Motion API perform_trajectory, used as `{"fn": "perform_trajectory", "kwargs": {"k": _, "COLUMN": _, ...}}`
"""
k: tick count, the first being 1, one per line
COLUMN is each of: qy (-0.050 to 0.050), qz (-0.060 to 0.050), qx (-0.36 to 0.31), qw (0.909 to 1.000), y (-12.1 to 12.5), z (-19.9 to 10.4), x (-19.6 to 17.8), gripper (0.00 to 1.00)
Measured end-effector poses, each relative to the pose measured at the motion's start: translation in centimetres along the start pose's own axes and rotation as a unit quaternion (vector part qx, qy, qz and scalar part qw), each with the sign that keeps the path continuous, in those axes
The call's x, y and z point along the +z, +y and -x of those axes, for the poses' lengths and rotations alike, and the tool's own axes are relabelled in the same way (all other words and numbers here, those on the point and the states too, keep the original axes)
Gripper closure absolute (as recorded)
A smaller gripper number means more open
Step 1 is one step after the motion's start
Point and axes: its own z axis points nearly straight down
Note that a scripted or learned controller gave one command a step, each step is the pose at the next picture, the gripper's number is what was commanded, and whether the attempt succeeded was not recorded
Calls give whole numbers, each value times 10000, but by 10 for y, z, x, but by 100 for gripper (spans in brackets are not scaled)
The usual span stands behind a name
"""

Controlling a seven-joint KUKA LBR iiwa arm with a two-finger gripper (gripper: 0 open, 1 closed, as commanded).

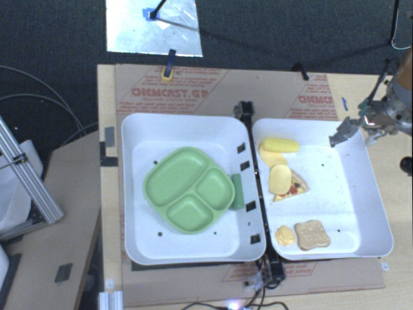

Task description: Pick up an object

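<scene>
Red block lettering is showing on the cardboard sheet (pixel 213 89) under the bins, reading roughly "CHEMCAST GP" at upper left. A second red print at upper right is partly hidden and not legible.

The arm (pixel 401 102) was grey metal at its wrist, with an orange band (pixel 406 72) above it at the frame's edge. The wrist part looked round and shiny, with small bright spots on it. The gripper (pixel 352 130) was dark grey, with a slim finger (pixel 342 134) of angular shape. A thin dark cable (pixel 384 86) ran beside the wrist.
</scene>
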Motion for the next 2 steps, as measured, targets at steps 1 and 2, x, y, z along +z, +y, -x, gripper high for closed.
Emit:
{"fn": "perform_trajectory", "kwargs": {"k": 1, "qy": 19, "qz": -67, "qx": 17, "qw": 10000, "y": -11, "z": 15, "x": 147, "gripper": 0}}
{"fn": "perform_trajectory", "kwargs": {"k": 2, "qy": 13, "qz": -33, "qx": 39, "qw": 10000, "y": -105, "z": 36, "x": 182, "gripper": 0}}
